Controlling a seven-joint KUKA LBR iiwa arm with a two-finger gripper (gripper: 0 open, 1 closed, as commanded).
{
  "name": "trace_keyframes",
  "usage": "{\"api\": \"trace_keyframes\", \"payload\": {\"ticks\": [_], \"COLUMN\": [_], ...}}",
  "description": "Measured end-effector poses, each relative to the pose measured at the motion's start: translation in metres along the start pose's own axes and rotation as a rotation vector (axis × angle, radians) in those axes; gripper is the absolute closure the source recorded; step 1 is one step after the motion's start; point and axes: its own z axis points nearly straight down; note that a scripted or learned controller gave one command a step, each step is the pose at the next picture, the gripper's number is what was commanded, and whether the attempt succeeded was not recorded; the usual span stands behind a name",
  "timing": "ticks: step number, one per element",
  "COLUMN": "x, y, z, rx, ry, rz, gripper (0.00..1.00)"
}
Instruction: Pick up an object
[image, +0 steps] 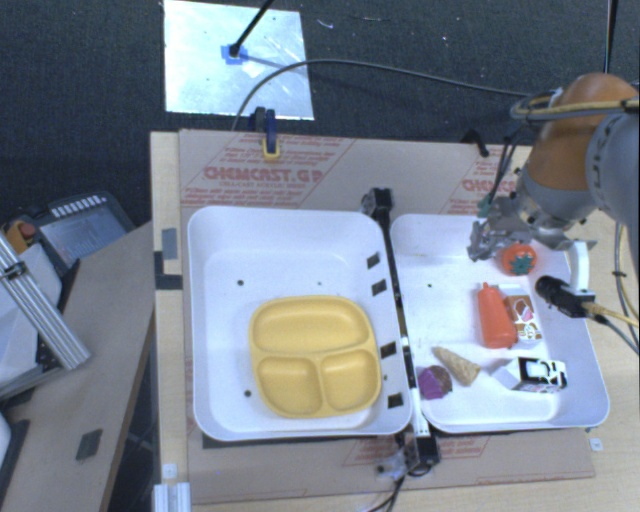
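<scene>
A: Position of the arm (575, 140)?

B: It reaches in from the right; the claw (490, 240) is low over the far part of the right bin (440, 255).

A: Claw state?

B: Cannot tell. The tips are a grey blur and nothing is visibly between them.

A: Contents of the right bin?

B: A small orange ball (519, 259) lies just beside the claw. An orange bottle (493, 315) lies mid-bin, touching a printed packet (523, 318). Nearer the front: a tan cone (458, 364), a purple piece (434, 381) and a black-and-white carton (535, 373).

A: Left bin (225, 290)?

B: It carries a yellow divided tray (313, 353). Both bins sit on the bench (300, 175).
</scene>
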Motion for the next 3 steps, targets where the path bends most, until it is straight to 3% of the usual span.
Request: {"api": "trace_keyframes", "payload": {"ticks": [2,3], "x": [0.005,0.062], "y": [0.006,-0.012], "z": [-0.098,-0.085], "rx": [0.001,0.006], "ry": [0.000,0.002], "rz": [-0.006,-0.009], "gripper": [1.00,1.00]}}
